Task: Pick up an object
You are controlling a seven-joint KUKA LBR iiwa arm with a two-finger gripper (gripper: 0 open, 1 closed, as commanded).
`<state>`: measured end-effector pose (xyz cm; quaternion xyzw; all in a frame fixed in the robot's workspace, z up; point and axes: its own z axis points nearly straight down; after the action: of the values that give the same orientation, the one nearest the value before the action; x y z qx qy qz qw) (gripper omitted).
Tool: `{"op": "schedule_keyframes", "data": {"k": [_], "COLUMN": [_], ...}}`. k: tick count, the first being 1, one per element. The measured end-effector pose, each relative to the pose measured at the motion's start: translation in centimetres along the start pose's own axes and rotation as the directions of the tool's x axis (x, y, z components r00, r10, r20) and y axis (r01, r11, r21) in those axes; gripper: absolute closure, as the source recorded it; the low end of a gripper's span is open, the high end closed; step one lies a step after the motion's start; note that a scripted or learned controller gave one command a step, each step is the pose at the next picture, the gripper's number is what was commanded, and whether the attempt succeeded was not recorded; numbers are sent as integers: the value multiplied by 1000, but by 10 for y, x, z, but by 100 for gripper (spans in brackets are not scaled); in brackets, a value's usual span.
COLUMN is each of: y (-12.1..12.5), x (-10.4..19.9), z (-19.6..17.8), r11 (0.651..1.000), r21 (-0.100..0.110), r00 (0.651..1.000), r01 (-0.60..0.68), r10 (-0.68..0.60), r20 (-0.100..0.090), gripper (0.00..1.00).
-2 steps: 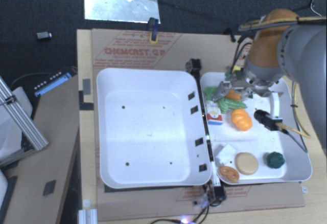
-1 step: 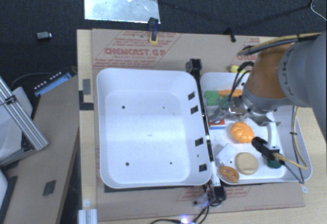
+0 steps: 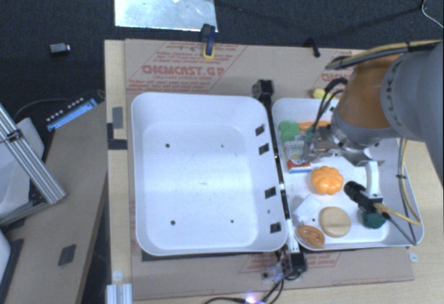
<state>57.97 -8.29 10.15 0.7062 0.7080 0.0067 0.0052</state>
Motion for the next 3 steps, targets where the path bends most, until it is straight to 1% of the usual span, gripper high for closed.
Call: {"op": "schedule_keyframes", "data": {"k": [1, 2, 3], "y": [22, 97, 95], "x": [-23, 43, 83], "z": [-144, -196, -321], "r11": [1000, 1000, 1000], "r21": [0, 3, 0], "r00": [1000, 1000, 1000], "r01": [1, 9, 8], "r10": [-1, -9, -8], "r20": [6, 3, 1], "gripper": [100, 100, 100]}}
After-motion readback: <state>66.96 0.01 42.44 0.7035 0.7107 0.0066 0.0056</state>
